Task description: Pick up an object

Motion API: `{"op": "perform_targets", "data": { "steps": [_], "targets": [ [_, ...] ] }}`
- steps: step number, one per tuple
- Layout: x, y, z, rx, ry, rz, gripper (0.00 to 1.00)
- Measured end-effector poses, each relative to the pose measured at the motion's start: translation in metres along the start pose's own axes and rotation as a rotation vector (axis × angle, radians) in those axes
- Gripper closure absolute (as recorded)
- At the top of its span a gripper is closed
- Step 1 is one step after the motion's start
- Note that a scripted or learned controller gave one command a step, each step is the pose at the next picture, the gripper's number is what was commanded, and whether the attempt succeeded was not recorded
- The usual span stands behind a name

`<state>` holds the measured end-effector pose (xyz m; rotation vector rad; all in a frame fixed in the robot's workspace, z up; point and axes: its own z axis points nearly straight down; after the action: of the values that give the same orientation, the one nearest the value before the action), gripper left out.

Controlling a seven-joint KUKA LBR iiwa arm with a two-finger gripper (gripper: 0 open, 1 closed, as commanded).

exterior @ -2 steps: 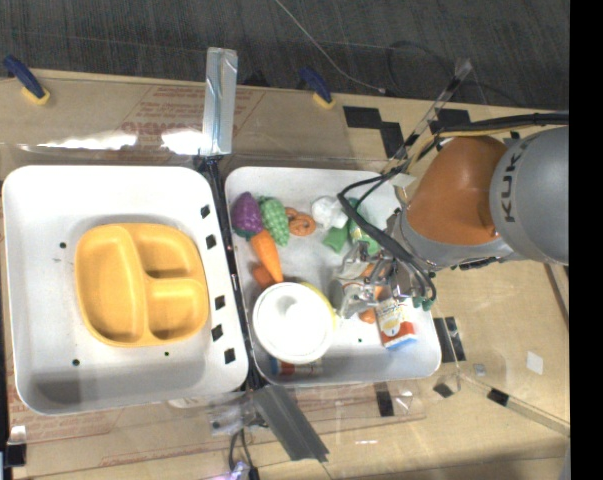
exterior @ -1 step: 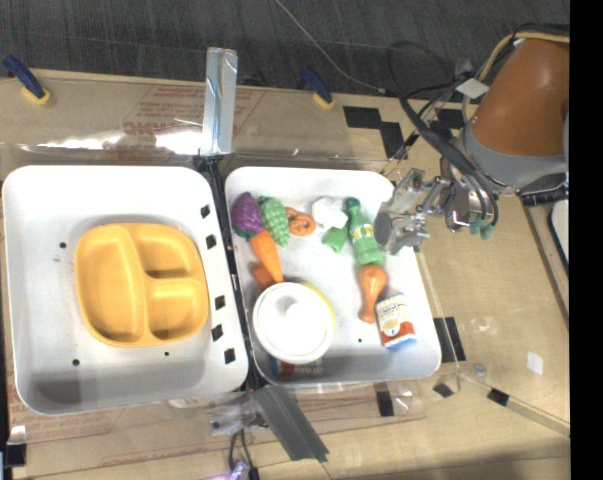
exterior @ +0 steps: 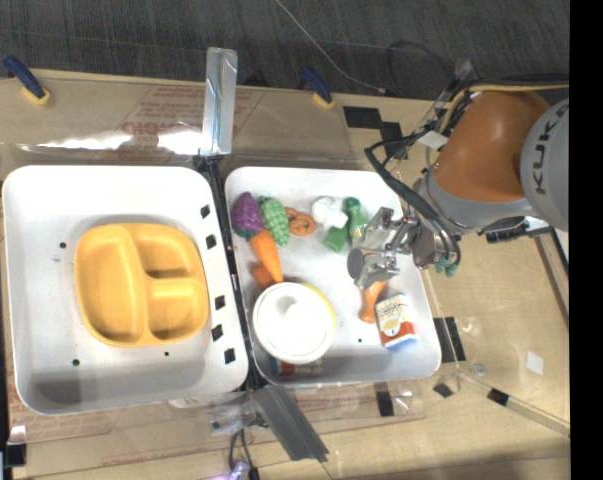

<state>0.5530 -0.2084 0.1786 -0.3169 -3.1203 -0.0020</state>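
The right white bin [exterior: 411,353] holds several toy foods. Among them are purple grapes [exterior: 246,213], a green bunch [exterior: 273,215], an orange carrot [exterior: 268,256], an orange pretzel shape [exterior: 301,224], a white piece [exterior: 327,210] and a green piece [exterior: 339,232]. A white bowl with a yellow rim [exterior: 294,320] lies at the bin's front. A small orange carrot piece [exterior: 369,304] and a little carton [exterior: 394,322] lie at the front right. My gripper [exterior: 374,264] hangs low over the bin's right side, directly above the small carrot piece, with nothing visibly held.
The left white bin [exterior: 31,298] holds a yellow divided tray [exterior: 141,280]. The arm's orange band [exterior: 484,153] and cables rise over the right bin's right rim. A grey tape strip [exterior: 219,103] stands at the back, between the two bins.
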Motion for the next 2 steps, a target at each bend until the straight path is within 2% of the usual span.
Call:
{"op": "perform_targets", "data": {
  "steps": [1, 2],
  "targets": [
    [-0.0678, 0.0126, 0.0245, 0.0, -0.006, 0.167, 1.0],
    [-0.0682, 0.0125, 0.0236, 0.001, -0.008, 0.167, 0.0]
  ]
}}
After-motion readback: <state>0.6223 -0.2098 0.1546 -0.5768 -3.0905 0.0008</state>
